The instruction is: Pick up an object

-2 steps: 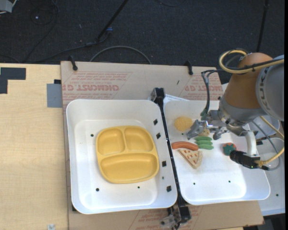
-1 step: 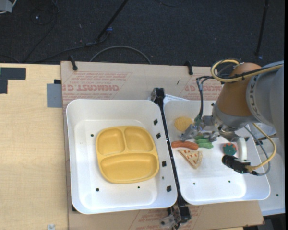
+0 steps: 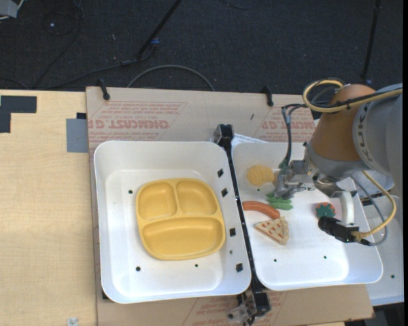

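Gripper [image 3: 283, 187] sits low in the right bin [image 3: 326, 270], directly over a green piece [image 3: 281, 202] at its 6 o'clock; you cannot tell how its jaws stand. Count the candidates: one yellow lump [image 3: 260, 175] at 9 o'clock, one red sausage [image 3: 260, 209], one pizza slice [image 3: 273, 230], one green-orange item [image 3: 325, 210]. The left bin [image 3: 115, 263] holds one yellow divided tray [image 3: 180, 218], likely there as a drop-off.

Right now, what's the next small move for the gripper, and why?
Probably a short descent onto the green object. The gripper sits right over it in the right bin, with the yellow food piece and the hot dog close on either side.
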Robot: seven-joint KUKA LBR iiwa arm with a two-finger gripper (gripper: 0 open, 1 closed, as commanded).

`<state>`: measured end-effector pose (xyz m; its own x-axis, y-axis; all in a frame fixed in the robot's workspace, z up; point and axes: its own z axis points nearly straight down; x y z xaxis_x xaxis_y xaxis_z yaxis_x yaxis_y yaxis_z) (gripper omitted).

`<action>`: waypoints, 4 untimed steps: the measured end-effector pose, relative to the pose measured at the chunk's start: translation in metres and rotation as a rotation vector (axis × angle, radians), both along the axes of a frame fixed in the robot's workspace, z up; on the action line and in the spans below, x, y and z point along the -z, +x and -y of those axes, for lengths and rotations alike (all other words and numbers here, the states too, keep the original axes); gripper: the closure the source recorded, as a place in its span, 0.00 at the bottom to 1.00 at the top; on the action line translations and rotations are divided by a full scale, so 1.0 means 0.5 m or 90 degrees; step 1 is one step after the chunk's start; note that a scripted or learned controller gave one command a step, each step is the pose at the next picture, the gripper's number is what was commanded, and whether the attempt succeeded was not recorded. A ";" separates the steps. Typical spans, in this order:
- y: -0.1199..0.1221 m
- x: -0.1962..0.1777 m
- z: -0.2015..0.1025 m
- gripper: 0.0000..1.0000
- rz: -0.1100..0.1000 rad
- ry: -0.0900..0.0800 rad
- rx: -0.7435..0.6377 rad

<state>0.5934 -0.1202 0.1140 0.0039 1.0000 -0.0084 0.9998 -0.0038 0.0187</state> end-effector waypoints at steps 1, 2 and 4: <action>-0.004 -0.125 0.010 1.00 -0.010 0.005 0.000; -0.002 -0.232 0.012 1.00 -0.010 0.005 -0.003; 0.012 -0.225 -0.095 1.00 -0.015 0.007 -0.005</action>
<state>0.5996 -0.0727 0.2265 -0.0039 1.0000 0.0018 1.0000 0.0039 -0.0041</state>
